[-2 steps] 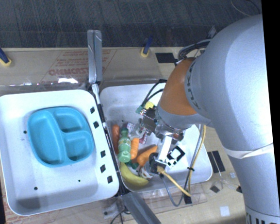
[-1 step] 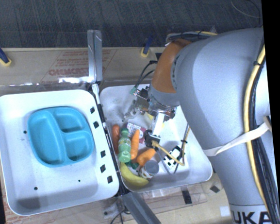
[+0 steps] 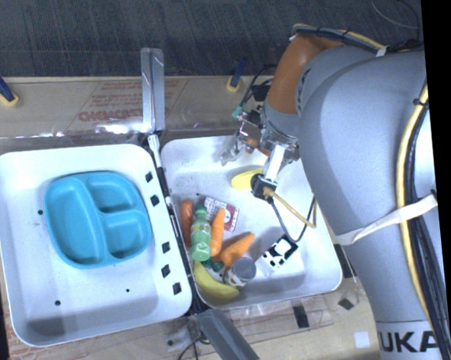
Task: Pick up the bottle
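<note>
The bottle (image 3: pixel 201 232) is small and green with a green cap. It lies in the right bin (image 3: pixel 320 273) near the left wall, wedged between orange carrots (image 3: pixel 218 235). My gripper (image 3: pixel 236 144) hangs over the bin's back edge, up and to the right of the bottle and well apart from it. The grey arm with its orange band (image 3: pixel 298 67) fills the right side behind it.
Around the bottle lie a red-and-white packet (image 3: pixel 225 213), a banana (image 3: pixel 214 287), a grey cup (image 3: pixel 244 270), a black-and-white block (image 3: pixel 277 254) and a yellow fruit (image 3: pixel 246 180). The left bin (image 3: pixel 25 310) holds a blue divided tray (image 3: pixel 98 218).
</note>
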Controlling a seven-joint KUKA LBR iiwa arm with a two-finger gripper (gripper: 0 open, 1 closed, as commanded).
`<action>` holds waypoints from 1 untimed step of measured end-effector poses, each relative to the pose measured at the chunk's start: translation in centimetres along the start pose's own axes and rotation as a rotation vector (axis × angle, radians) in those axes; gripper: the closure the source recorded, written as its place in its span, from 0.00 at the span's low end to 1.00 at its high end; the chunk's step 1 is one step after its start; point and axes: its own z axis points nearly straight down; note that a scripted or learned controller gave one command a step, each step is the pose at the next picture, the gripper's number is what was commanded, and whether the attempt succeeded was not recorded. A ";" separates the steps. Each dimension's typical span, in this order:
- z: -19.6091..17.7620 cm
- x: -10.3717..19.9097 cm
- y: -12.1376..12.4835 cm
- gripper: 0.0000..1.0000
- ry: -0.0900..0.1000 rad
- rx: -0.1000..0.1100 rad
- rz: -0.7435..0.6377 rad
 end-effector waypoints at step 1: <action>-5.5 -2.1 1.7 0.00 0.000 0.000 0.089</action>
